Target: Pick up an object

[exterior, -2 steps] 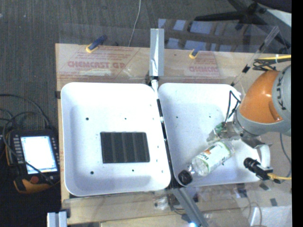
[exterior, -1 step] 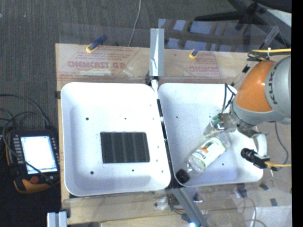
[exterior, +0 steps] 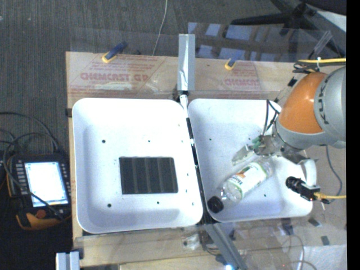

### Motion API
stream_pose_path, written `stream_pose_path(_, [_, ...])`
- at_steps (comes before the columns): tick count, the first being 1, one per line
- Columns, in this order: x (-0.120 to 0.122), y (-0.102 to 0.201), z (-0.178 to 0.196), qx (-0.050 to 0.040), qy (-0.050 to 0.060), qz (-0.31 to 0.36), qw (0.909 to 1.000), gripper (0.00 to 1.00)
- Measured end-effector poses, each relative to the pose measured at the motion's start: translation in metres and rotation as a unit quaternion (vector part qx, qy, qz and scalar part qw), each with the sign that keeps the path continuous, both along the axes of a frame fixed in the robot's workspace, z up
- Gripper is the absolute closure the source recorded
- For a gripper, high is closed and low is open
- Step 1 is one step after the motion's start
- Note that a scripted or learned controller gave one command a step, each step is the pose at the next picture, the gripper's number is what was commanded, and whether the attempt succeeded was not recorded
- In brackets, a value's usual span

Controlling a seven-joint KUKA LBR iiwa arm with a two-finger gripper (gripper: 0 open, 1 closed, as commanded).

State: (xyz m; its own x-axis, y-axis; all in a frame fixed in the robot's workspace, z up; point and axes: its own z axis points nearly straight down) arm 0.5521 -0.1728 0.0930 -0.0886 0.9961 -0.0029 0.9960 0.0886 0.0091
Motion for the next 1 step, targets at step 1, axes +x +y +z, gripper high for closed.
stream_pose_path(1, [-0.0488,-0.0123,-0.0004,-0.0026,-0.006,0.022,0.9997,0.0])
